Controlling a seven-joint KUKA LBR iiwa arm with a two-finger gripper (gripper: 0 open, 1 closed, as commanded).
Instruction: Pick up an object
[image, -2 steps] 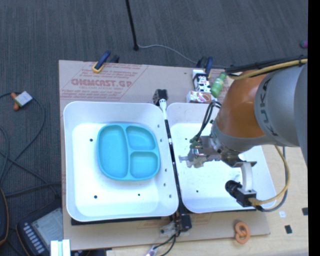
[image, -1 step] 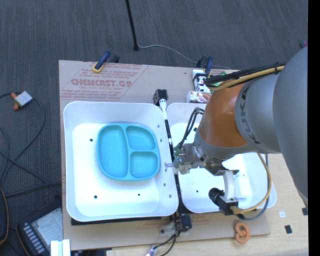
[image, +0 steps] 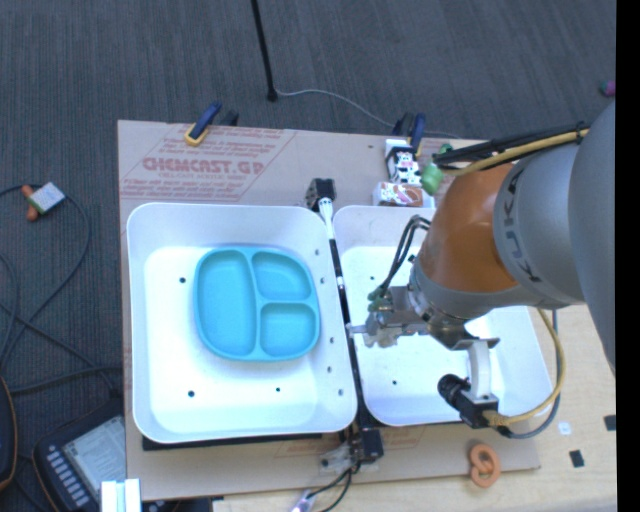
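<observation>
While the grey-and-orange arm (image: 500, 235) leans in over the right bin (image: 520, 400), we see its tool (image: 385, 325) low near that bin's left wall, though we cannot tell its state. A blue divided plate (image: 256, 303) lies flat in the left bin (image: 160, 400), well apart from the tool.
</observation>
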